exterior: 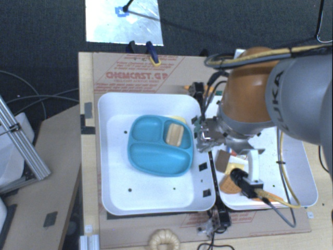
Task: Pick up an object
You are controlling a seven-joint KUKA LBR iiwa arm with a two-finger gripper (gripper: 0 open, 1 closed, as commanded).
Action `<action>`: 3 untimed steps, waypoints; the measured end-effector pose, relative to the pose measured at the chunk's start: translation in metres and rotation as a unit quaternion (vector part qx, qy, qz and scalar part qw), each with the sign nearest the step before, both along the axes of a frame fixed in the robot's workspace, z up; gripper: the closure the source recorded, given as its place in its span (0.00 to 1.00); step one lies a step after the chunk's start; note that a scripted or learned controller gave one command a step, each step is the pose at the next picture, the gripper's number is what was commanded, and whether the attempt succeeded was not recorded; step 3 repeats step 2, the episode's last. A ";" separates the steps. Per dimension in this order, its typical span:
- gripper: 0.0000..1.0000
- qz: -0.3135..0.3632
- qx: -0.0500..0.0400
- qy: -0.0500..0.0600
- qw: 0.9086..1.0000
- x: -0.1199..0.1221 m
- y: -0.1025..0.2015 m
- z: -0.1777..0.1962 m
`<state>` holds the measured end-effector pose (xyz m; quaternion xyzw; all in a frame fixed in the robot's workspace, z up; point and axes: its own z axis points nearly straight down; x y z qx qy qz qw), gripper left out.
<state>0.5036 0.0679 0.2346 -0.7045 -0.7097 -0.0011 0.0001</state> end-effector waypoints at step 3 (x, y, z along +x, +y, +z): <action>1.00 -0.001 0.000 0.000 1.000 0.002 0.003 0.000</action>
